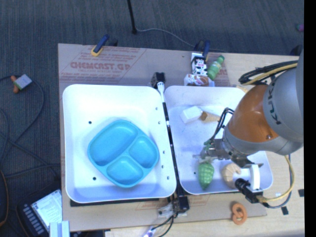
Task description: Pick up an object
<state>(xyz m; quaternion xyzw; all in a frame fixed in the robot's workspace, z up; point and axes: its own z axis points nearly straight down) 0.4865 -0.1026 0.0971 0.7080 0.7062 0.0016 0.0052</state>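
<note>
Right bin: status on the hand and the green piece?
Hand low in right bin, just above green object; grip state unclear. Green object lies on bin floor, not lifted. Tan object beside it, close quarters.

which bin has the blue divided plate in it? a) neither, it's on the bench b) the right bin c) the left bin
c: the blue divided plate lies flat inside the left bin, while the right bin holds a green object and other small items under the arm.
</note>
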